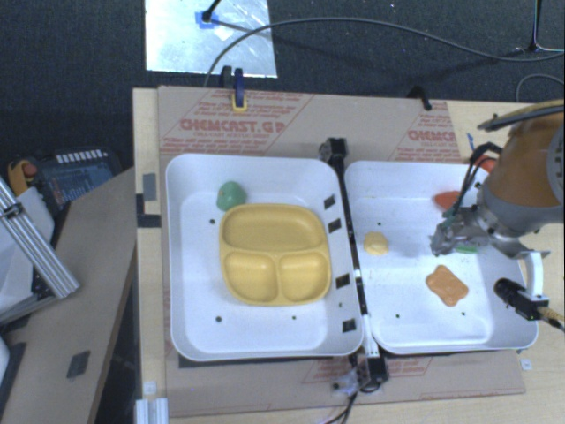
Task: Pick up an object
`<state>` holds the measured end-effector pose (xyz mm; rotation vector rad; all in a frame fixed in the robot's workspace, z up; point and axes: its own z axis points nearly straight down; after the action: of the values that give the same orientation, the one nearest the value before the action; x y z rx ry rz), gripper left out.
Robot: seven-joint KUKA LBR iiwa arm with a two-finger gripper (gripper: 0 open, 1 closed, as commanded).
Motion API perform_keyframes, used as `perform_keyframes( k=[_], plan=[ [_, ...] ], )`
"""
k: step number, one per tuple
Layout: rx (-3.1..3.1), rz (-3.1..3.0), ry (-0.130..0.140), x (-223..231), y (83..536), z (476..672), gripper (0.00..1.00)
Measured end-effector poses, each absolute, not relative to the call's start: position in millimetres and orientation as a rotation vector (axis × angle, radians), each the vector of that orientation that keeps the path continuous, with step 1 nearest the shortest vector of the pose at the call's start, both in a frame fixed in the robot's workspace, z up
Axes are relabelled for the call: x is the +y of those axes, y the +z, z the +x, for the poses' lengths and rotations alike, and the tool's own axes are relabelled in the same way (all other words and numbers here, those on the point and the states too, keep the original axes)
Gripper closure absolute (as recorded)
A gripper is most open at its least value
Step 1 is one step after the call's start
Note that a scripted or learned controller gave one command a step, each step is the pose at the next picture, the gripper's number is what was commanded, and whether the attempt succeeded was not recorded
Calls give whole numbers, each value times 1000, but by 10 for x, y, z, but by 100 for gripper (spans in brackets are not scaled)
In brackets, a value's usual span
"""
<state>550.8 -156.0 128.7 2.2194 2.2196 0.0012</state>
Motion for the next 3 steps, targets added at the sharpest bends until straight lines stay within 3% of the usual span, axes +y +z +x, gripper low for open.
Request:
perform_keyframes(
  k=[2,3],
  plan=[
    [2223,2213,4,-1512,2374,5524,100],
    [2233,2209,5,-885,2403,5638,100]
  ],
)
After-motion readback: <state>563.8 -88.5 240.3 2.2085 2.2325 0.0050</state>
